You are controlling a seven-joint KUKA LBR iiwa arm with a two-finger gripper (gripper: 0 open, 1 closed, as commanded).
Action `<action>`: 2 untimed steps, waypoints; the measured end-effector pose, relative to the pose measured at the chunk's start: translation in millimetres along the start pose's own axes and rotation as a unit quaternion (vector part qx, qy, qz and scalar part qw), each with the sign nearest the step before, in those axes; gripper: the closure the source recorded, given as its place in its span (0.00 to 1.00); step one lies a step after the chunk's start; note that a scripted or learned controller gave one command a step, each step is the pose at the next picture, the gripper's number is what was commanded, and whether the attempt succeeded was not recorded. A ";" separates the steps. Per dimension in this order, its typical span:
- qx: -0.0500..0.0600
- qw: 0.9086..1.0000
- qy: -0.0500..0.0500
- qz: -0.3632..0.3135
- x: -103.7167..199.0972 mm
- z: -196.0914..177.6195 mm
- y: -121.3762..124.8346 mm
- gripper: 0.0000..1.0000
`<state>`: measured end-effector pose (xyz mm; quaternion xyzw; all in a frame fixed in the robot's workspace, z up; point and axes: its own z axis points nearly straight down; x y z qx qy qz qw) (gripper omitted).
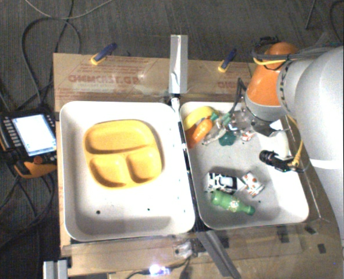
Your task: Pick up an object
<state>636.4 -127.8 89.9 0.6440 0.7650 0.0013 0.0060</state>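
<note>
My two-finger gripper (pixel 237 122) hangs low at 12 o'clock of the right white bin (pixel 288 211), w/ an orange carrot-shaped toy (pixel 198 130) and yellow rounded toy (pixel 196 115) just beside at 9. Grip state: can't tell. Left white bin (pixel 73 214) holds a yellow plastic divided tray (pixel 124 153).

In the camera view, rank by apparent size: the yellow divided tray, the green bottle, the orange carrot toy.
1. Yellow divided tray, by far the largest.
2. Green bottle.
3. Orange carrot toy, though it looks close to the bottle, so that order is unsure.
</note>
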 end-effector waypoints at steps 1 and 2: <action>-0.001 1.000 -0.002 -0.001 -0.9 -10.6 0.5 1.00; 0.005 1.000 0.002 -0.004 43.3 -94.4 41.2 1.00</action>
